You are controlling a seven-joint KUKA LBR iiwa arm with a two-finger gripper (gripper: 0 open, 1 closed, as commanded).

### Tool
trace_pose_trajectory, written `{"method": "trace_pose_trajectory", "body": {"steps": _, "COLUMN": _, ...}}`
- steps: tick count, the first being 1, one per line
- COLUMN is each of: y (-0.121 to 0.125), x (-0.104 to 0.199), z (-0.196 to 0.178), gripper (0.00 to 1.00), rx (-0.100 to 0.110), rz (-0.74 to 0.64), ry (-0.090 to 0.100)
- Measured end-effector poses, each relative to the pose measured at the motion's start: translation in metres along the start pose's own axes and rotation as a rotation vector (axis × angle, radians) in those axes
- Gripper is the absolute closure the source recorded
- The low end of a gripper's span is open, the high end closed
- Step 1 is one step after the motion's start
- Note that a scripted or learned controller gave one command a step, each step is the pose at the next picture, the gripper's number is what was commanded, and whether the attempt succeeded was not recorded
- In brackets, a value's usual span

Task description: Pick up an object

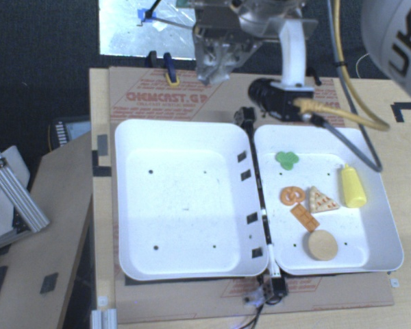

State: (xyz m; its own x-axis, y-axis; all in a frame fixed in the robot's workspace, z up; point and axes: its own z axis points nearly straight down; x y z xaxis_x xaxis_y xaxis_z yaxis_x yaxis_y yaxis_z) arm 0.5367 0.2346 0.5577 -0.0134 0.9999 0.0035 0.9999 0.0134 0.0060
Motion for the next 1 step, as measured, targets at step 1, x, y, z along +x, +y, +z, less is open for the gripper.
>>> {"method": "trace_pose_trajectory", "body": {"steps": 1, "y": 0.0203, "x": -0.0012, "z": 0.0241, "gripper": 1.0, "rx": 0.006, "rz": 0.013, "ry": -0.004}}
